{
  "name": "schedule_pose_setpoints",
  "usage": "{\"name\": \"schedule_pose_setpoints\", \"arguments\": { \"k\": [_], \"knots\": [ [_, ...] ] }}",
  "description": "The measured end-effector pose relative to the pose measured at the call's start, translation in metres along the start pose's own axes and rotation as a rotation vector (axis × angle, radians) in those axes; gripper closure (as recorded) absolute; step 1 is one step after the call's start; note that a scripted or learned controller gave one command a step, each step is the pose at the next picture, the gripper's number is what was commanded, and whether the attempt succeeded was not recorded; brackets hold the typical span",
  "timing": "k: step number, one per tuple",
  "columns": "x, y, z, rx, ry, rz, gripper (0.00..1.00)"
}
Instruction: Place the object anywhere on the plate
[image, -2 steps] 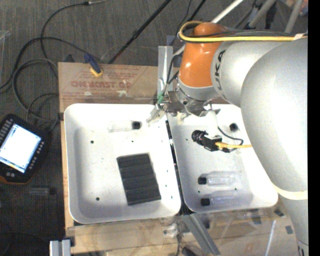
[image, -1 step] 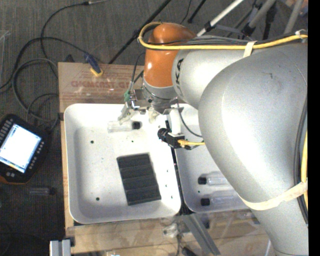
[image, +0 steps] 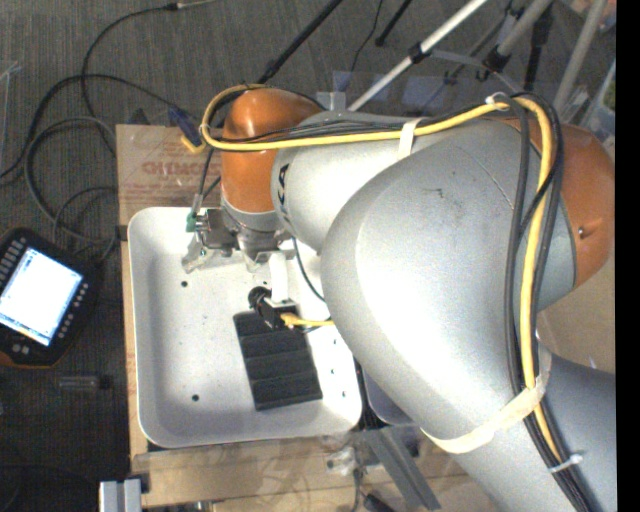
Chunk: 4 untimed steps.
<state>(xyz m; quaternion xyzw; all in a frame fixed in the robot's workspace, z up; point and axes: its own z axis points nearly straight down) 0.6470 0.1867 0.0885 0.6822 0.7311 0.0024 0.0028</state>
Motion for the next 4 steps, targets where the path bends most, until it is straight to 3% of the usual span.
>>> {"name": "schedule_pose_setpoints", "arguments": {
  "k": [1, 2, 3, 4],
  "knots": [
    [0.0, -0.002, -0.007, 0.01, -0.002, 0.001, 1.0],
    [0.023, 0.023, -0.024, 0.008, -0.002, -0.057, 1.0],
    [0.038, 0.025, 0.0, 0.007, -0.003, 0.276, 1.0],
    [0.033, 0.023, 0.002, 0.022, -0.012, 0.279, 0.0]
  ]
}}
